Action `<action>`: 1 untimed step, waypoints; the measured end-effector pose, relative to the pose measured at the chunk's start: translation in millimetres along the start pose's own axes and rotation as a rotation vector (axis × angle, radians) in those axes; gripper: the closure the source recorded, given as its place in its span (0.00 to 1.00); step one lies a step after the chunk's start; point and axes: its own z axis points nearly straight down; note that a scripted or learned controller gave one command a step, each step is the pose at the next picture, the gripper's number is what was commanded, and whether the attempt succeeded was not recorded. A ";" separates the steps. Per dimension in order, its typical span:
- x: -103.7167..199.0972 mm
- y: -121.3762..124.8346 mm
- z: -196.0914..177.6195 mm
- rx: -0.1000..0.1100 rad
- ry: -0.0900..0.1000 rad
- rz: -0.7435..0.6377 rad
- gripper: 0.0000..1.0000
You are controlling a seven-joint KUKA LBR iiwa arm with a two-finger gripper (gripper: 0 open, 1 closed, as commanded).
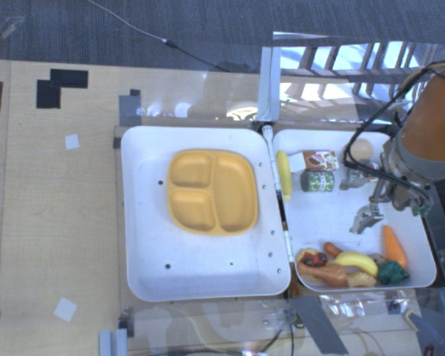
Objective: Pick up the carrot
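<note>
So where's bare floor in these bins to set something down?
Left bin: a wide bare margin all round the yellow plate, widest along the near wall. Right bin: a bare patch mid-floor, between the can and the near food pile. Crowded by the carrot, where the pincer hangs.

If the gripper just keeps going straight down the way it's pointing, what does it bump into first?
Probably bare bin floor. The gripper points down just left of the carrot, so it likely misses it, though depth is hard to judge.
</note>
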 end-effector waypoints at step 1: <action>30.6 -53.7 78.3 0.001 0.001 0.188 0.00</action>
